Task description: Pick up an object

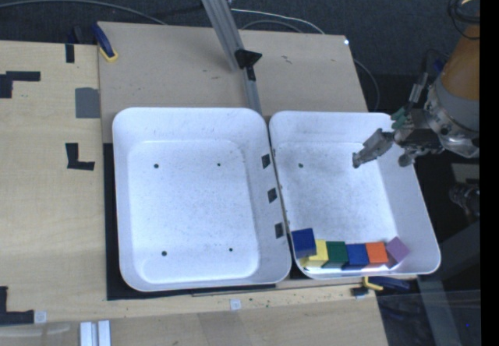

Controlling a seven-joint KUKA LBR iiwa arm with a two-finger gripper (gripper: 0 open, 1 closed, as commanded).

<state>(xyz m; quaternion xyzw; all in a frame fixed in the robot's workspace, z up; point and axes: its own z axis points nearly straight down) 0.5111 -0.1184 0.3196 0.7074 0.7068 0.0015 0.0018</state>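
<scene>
Your gripper hangs spread and empty at the right bin's upper right. Descend squarely over the purple block; its neighbours crowd close.

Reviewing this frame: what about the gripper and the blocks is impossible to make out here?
- Gripper: whether its fingers are open or shut; too small and blurred in the camera view.
- Yellow block: mostly covered by the blue block on top.
- Purple block: shape unclear, tilted against the right bin wall.
- Arm: cut off by the right edge.
</scene>
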